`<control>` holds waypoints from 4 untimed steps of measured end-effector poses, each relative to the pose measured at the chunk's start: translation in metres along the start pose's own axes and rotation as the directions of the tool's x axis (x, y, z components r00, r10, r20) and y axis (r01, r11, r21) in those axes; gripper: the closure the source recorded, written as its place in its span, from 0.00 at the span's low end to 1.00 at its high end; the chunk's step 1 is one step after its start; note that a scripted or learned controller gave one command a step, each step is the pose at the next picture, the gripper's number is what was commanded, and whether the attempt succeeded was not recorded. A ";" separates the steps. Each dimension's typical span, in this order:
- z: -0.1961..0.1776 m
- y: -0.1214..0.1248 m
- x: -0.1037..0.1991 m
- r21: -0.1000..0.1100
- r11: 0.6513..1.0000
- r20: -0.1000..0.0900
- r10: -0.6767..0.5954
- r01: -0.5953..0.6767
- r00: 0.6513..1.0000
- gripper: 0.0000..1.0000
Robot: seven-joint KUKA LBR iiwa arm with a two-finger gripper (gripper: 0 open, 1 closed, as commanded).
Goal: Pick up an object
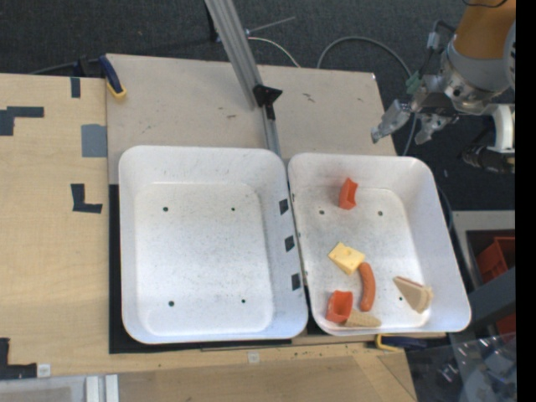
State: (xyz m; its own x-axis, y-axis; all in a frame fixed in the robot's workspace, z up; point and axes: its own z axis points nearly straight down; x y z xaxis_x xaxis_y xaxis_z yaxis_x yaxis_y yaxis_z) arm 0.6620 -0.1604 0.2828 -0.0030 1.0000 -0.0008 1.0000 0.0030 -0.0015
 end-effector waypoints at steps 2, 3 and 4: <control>0.057 -0.008 0.008 0.005 1.000 -0.001 0.002 -0.002 1.000 0.00; 0.101 -0.009 0.009 0.004 1.000 0.000 0.001 -0.001 1.000 0.00; 0.151 -0.011 0.020 0.005 1.000 -0.001 0.001 -0.001 1.000 0.00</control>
State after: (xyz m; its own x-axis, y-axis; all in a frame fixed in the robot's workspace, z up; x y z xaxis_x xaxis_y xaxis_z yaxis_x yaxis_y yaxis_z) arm 0.6505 -0.1409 0.1318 -0.0017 1.0000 0.0001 1.0000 0.0017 -0.0068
